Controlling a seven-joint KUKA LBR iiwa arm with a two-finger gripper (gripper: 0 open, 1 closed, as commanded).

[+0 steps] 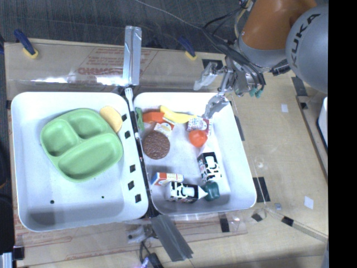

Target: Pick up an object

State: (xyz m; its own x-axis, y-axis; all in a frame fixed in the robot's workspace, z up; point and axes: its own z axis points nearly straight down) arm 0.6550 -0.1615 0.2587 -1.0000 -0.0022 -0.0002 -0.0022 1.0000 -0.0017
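My gripper (208, 94) hangs over the far right corner of the right bin (241, 166), its two silver fingers spread apart and nothing between them. Just below its lower fingertip (214, 106) lie a red-and-white packet (198, 124) and an orange-red piece (198, 137). A yellow banana (176, 116) and an orange item (151, 116) rest along the far wall. A brown round patty (156, 144) lies toward the left. Two black-and-white patterned objects (209, 167) (184, 191), a teal piece (212, 191) and a small orange carton (165, 177) sit near the front.
The left bin (28, 200) holds a green divided plate (82, 144) and a yellow piece (111, 118) at its far right corner. A silver bar (132, 54) stands upright behind the divide between the bins. Cables trail from the wrist (245, 77).
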